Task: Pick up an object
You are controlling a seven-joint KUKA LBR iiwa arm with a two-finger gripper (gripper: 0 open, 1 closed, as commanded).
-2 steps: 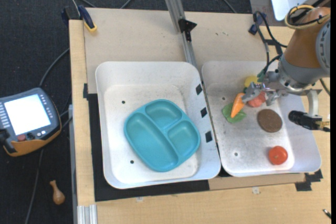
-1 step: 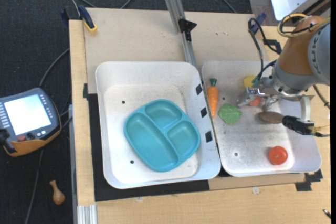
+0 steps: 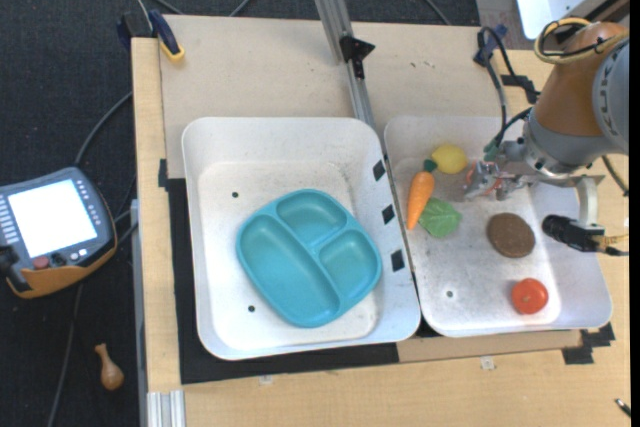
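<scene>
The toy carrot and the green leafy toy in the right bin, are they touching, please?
Touching: the camera view shows the carrot with its lower tip lying against the green leafy toy, no gap between them.

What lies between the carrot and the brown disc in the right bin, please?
In the camera view, a green leafy toy lies between the carrot and the brown disc.

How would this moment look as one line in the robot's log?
gripper over right bin | beside lemon | nothing visibly held | carrot, tomato untouched

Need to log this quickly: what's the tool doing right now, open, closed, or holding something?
Tool: cannot be told; it hangs in the right bin beside the lemon.
</scene>
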